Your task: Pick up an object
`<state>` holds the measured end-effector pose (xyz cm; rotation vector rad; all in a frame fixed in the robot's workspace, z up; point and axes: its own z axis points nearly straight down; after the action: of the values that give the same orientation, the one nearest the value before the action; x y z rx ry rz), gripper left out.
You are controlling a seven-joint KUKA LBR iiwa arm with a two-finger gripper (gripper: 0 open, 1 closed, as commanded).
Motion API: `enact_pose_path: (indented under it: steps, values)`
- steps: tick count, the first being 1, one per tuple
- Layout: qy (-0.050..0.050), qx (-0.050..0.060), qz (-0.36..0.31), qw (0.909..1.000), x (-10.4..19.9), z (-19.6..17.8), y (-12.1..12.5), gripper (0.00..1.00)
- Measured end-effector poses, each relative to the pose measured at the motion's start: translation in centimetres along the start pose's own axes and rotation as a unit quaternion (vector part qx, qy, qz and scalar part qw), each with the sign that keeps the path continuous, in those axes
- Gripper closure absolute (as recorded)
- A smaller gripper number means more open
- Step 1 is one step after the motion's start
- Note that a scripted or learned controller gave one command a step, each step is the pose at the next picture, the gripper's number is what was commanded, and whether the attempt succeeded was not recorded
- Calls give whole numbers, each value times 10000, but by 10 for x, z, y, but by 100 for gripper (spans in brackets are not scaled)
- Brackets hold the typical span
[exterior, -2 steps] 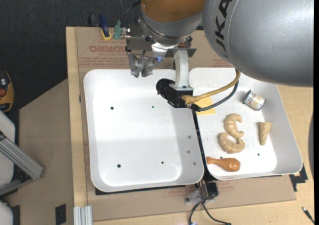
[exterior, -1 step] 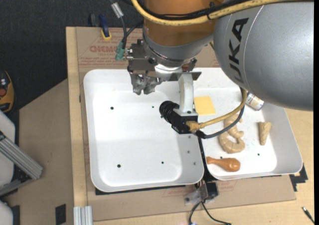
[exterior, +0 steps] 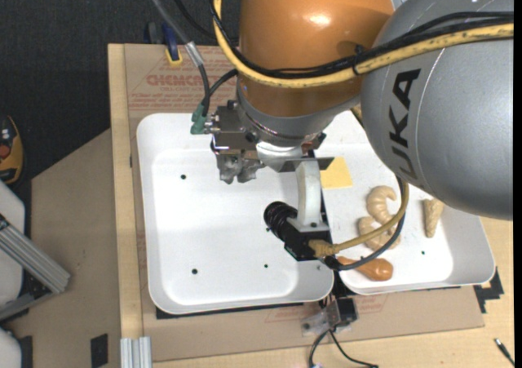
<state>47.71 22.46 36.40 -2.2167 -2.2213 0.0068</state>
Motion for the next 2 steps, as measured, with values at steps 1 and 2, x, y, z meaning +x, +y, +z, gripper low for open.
enact_pose_path:
  steps: [1, 2]
  values:
    - [53, -125, -2, 9999, -1, -182, 1, 100]
    - [3, -25, 1, 10000, 0, -171, 1, 0]
